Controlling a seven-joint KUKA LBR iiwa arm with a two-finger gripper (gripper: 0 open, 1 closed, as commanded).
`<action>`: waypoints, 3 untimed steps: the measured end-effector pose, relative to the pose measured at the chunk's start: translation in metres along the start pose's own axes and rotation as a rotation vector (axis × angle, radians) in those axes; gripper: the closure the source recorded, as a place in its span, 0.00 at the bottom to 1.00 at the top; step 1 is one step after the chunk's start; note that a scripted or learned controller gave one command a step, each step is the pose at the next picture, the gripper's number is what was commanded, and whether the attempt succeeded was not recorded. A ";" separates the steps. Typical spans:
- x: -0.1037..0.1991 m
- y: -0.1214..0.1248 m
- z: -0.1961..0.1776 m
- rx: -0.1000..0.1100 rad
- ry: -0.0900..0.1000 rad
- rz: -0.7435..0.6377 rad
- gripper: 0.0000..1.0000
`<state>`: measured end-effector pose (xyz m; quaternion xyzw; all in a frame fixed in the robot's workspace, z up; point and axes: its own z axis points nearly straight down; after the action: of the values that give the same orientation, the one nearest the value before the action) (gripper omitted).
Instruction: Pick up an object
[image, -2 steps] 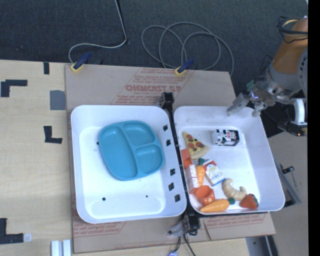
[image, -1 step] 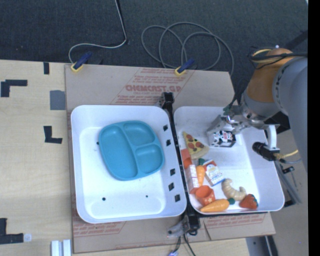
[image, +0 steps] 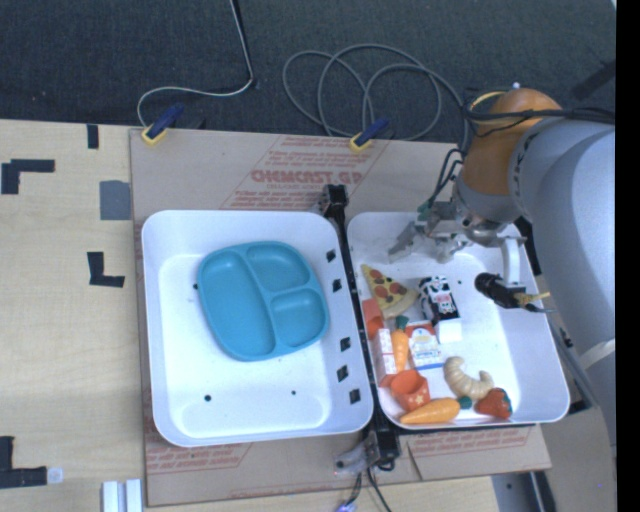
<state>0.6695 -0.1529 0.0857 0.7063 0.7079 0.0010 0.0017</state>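
Note:
My gripper (image: 428, 243) hangs over the far part of the right bin (image: 535, 340), open, with nothing between its fingers. Just in front of it, on the bin floor, lie a pizza slice (image: 388, 288) and a small black-and-white toy (image: 437, 298). Nearer the front sit a white carton (image: 426, 349), a beige curved pastry (image: 466, 377), an orange carrot (image: 432, 410) and a red strawberry (image: 495, 402). More small red and orange toy foods (image: 398, 372) crowd the bin's left wall.
The left bin (image: 170, 400) holds a blue divided plate (image: 264, 298). A black divider with clips (image: 345, 300) runs between the bins. Cables (image: 360, 90) loop on the dark floor beyond the bench.

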 end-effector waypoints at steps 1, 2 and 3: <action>-0.024 -0.002 0.000 0.001 -0.001 0.000 0.00; -0.053 -0.030 -0.033 0.004 -0.001 0.002 0.00; -0.005 -0.044 -0.001 0.002 -0.001 0.001 0.00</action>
<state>0.6255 -0.1583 0.0863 0.7067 0.7075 0.0001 0.0016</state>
